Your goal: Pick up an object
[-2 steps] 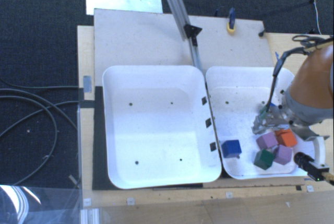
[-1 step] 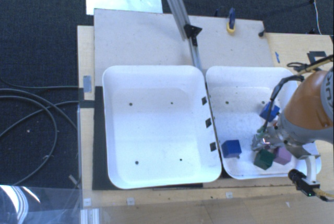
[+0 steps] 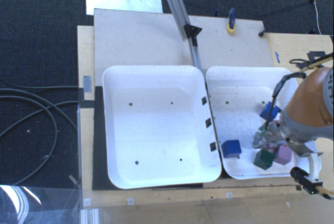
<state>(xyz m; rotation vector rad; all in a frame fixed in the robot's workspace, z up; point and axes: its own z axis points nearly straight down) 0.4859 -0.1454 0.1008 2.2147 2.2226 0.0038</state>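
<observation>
While claw (image 3: 263, 139) hovers, green block (image 3: 264, 159), blue block (image 3: 231, 148)

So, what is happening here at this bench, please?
A grey and orange arm reaches in from the right, its end effector low in the right bin. It sits just above a cluster of small blocks: a blue block, a green block and a purple block. I cannot tell if it grips anything yet. The left bin is beside it.
</observation>
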